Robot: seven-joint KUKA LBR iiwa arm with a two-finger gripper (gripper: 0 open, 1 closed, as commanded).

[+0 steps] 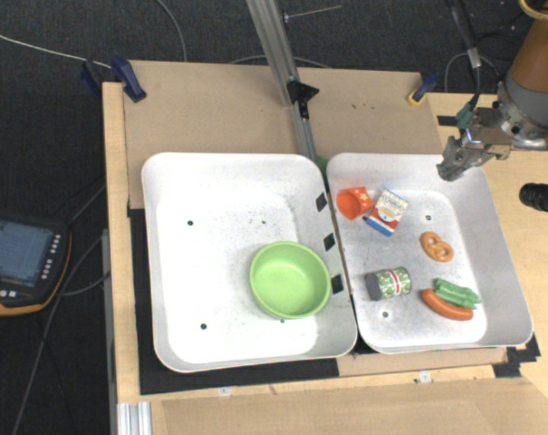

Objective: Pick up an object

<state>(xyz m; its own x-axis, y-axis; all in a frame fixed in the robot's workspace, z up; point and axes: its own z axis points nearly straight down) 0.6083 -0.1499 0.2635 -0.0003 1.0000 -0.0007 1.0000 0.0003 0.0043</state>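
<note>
Gripper (455,163) sits over the right bin's (500,270) far right corner; finger state cannot be judged. That bin holds an orange cup (351,203), carton (387,211), pretzel (436,246), can (389,284), carrot (447,305). Green bowl (289,279) sits in the left bin (192,261).

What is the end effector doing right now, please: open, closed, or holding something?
End effector: above the far right corner of the right bin, with nothing visibly held; open or closed cannot be told from this view.
</note>
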